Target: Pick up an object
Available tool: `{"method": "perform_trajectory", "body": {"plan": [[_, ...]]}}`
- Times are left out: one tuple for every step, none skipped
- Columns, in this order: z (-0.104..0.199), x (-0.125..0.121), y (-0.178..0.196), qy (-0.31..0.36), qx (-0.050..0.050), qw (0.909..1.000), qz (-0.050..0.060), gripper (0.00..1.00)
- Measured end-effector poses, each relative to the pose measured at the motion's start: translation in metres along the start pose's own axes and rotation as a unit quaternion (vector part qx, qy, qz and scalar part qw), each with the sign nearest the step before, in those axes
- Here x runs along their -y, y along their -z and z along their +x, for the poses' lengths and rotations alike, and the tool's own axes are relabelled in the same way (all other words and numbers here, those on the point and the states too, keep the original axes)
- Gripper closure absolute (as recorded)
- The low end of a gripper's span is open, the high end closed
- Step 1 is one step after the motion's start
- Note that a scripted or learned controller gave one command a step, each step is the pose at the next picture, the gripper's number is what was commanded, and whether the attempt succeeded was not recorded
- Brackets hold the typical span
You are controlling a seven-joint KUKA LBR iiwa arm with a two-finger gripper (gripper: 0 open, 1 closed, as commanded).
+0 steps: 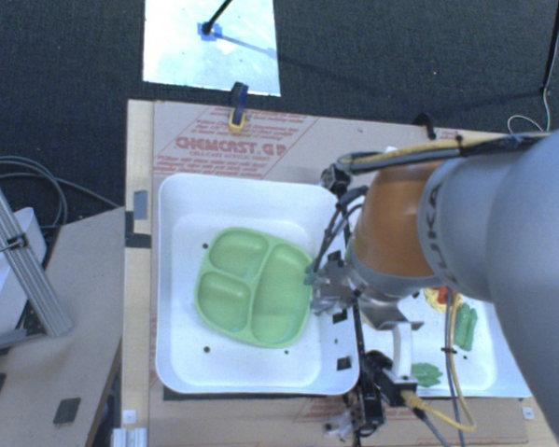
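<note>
A light green sectioned plate [255, 286] lies in the left white bin [191, 213], toward its right side. The gripper [319, 287] hangs at the plate's right rim, over the wall between the two bins; the bulky wrist with its orange band covers the fingers. In the right bin [482, 373] several small items peek out from under the arm: a green piece [465, 327], a green leafy bit [426, 373], a white piece [403, 350] and a red and yellow scrap [438, 295].
The grey arm [504, 220] spans the right half of the view and hides most of the right bin. Cables and a connector [368, 409] sit at the front edge of the bench. Cardboard [232, 145] lies under the bins.
</note>
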State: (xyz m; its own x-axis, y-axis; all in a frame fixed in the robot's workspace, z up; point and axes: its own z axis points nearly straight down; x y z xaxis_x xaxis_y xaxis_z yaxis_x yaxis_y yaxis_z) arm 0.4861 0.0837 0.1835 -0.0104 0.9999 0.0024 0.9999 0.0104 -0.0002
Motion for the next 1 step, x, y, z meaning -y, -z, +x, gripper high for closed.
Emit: {"method": "perform_trajectory", "body": {"plan": [[-0.0473, -0.0736, 0.0014, -0.006, 0.002, 1.0000, -0.004, 0.00]]}}
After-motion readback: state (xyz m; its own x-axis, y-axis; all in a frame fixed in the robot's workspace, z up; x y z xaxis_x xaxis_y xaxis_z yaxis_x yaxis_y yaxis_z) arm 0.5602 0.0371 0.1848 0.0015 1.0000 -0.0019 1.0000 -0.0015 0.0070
